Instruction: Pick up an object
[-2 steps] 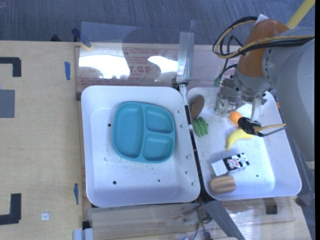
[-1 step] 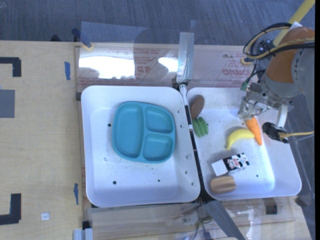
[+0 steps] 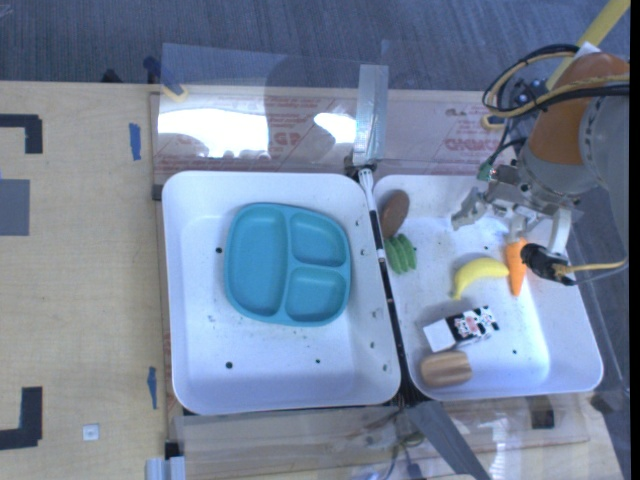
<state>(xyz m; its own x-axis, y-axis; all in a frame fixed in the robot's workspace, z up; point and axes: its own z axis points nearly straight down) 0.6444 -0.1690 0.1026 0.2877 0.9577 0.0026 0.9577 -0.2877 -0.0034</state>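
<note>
1. Pale wooden bench top (image 3: 80,268) carries two shallow white bins side by side, with dark carpet beyond its far edge.
2. Inside the left bin (image 3: 190,348) lies a blue divided plate (image 3: 288,265), set a little toward that bin's far side.
3. Toys are scattered in the right bin (image 3: 570,353): a brown oval piece (image 3: 394,211) near the far corner by the divider, a green ribbed piece (image 3: 402,254) just beside it, a banana (image 3: 478,273) near the middle, a small black-and-white printed box (image 3: 462,328) toward the near side, and a tan bread-like roll (image 3: 445,369) at the near edge.
4. An orange carrot (image 3: 515,268) lies just beside the banana, on the side toward the bin's right edge.
5. Over the bin's far right part hangs the gripper (image 3: 510,223), with the carrot just under it; whether it is spread or closed, I cannot tell, and nothing visibly sits in its grasp.
6. Judged as the likely target, the carrot looks light, stiff and smooth, so probably slippery. Its thicker upper half should give the surest hold, taken across its width; the tapered tip would likely squirt free.
7. Because the banana lies so close, it may be nudged on the descent.
</note>
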